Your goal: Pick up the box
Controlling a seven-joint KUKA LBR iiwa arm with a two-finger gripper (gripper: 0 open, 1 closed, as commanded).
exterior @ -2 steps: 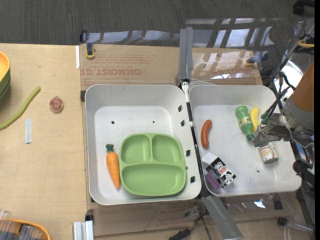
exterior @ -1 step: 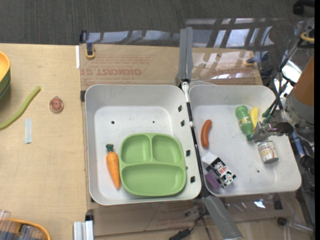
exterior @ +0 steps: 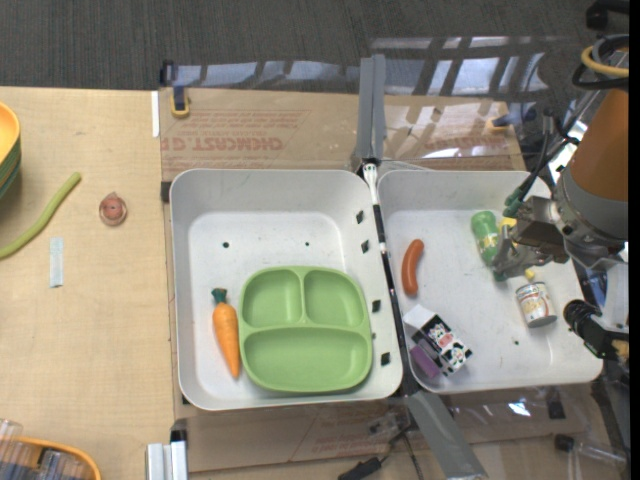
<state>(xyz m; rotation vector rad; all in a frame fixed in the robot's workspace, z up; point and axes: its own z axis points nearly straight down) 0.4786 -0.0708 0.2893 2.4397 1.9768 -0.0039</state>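
Here, nearest you, the box (exterior: 441,344) lies at the near-left corner of the right bin (exterior: 560,368), tilted, black and white with a purple side, close against the bin's left wall. Nothing is touching it.

Left bin (exterior: 190,268): you see a green divided plate (exterior: 304,328) against the near wall, and a carrot (exterior: 227,333) just beside the plate's left edge, leaf end pointing away from you.

Right bin, mid-depth: a small jar (exterior: 535,303) with a white lid lies near the right wall. A red sausage (exterior: 411,267) lies well apart from it, towards the left wall, lengthwise near to far. A green bottle (exterior: 486,234) lies further back, towards the far-right part of the bin.

The end effector (exterior: 515,258) hangs low over the right side of that bin, between the green bottle and the jar, well apart from the box. You cannot tell from this view how it is set; nothing is visibly in it. The arm's orange band (exterior: 608,148) shows above it at the right edge.

Bench (exterior: 90,368), left of the bins: a small white strip (exterior: 56,262), then a pink round object (exterior: 113,209) and a long green bean (exterior: 40,217) further back. A yellow bowl (exterior: 6,158) sits at the bench's left edge.
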